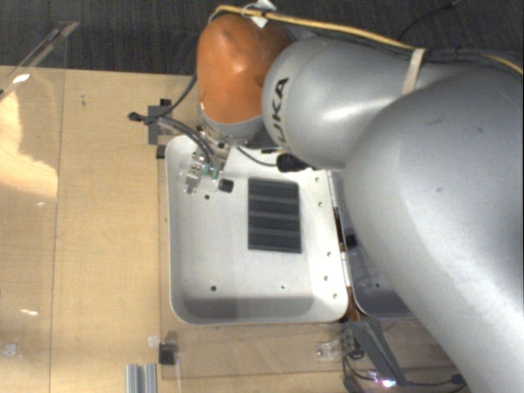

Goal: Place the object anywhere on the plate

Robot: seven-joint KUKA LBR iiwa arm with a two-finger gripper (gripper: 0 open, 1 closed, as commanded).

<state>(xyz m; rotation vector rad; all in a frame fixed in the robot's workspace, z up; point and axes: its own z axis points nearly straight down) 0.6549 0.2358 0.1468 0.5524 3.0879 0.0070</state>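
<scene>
A dark grey ribbed rectangular plate (274,214) lies flat in the middle of the left white bin (246,301). A small dark block (226,185) sits on the bin floor just off the plate's upper left corner. My gripper (198,173) hangs below the orange wrist band (233,64) over the bin's upper left corner, a short way left of the small block and apart from the plate. It looks small and partly blurred here. Nothing can be made out in its grasp.
The grey arm (409,162) covers most of the right bin (372,297) and the right half of the view. Wooden bench (90,219) lies left of the bins. A cable and bracket (155,121) sit at the left bin's upper left corner.
</scene>
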